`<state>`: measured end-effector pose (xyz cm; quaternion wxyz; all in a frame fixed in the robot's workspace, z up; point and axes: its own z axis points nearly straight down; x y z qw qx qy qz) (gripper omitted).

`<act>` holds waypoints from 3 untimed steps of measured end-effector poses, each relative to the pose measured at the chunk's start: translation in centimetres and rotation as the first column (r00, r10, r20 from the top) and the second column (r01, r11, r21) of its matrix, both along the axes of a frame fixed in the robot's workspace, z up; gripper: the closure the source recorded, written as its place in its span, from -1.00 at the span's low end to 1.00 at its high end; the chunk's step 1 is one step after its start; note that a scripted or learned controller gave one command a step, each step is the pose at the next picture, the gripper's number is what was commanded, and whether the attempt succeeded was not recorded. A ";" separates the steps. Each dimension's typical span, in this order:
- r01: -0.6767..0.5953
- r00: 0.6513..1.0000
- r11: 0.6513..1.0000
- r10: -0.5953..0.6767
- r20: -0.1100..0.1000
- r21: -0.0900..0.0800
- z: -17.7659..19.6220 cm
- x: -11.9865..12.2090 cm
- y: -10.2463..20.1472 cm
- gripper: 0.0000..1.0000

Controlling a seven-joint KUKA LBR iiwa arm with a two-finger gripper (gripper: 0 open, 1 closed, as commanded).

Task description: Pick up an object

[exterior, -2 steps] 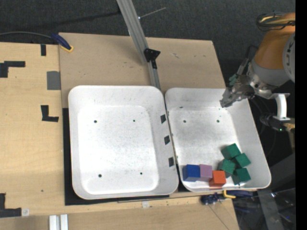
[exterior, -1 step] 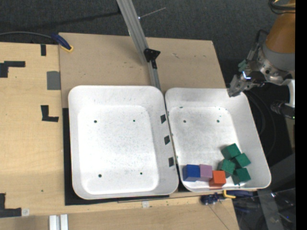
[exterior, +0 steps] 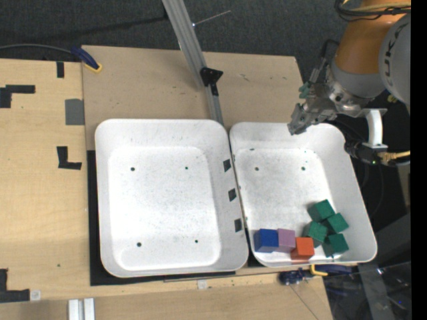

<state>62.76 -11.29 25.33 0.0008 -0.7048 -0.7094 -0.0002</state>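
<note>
Wooden surface carried two white bins: left bin, right bin. Grey-and-orange arm occupied the upper right, its tool over the right bin's upper rim; grip state could not be told. Blocks clustered lower right: four green blocks, blue block, purple block, orange block. Judged light, rigid; grasp flat opposing faces. Close packing and the bin wall would hinder.

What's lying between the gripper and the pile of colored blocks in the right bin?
Nothing: in the camera view, only bare speckled white floor of the right bin separates the gripper at the far rim from the small colored blocks at the near edge.
</note>
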 end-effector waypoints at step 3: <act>0.000 1.000 1.000 0.000 -0.002 -0.001 -1.4 0.6 16.1 1.00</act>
